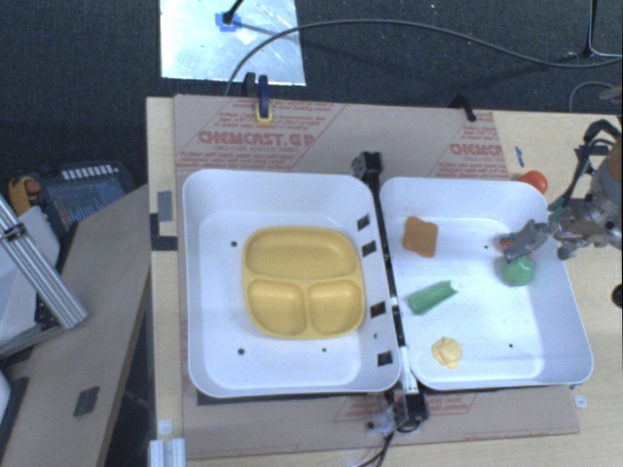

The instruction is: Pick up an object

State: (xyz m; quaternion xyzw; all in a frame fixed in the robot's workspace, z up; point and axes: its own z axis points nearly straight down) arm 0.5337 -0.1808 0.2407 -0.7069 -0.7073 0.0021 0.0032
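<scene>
Reaching from right, hand [519,246] seemingly touching green ball [518,270]

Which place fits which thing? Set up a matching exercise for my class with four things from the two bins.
Things:
1. yellow tray
2. orange block
3. green ball
4. small yellow piece

Places:
A. right bin, front
B. left bin
C. right bin, rear left
D. right bin, beside the gripper

Pairs: 1-B, 2-C, 3-D, 4-A
</scene>
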